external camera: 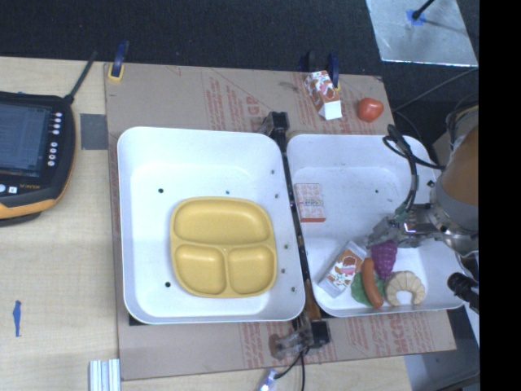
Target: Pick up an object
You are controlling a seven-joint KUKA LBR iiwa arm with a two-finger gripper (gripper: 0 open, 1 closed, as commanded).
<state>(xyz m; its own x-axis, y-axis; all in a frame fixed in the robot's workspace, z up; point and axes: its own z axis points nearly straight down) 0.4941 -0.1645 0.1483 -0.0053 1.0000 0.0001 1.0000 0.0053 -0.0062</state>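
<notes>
The right bin (350, 169) holds several toy foods. A flat pink packet (309, 202) lies by its left wall. Near the front sit a small printed carton (344, 269), a bunch of purple grapes (383, 257), an orange sausage (371, 284) over a green piece (358, 292), and a croissant (405, 287). My gripper (393, 235) reaches in from the right and hangs low just above and behind the grapes. I cannot tell whether it touches them.
In the left bin (146, 161) lies a yellow divided plate (223, 246). Behind the bins, a small carton (323, 94) and a red tomato (369, 109) rest on the cardboard. A control tablet (28, 153) lies at far left. Black cable loops by the arm's wrist (407, 157).
</notes>
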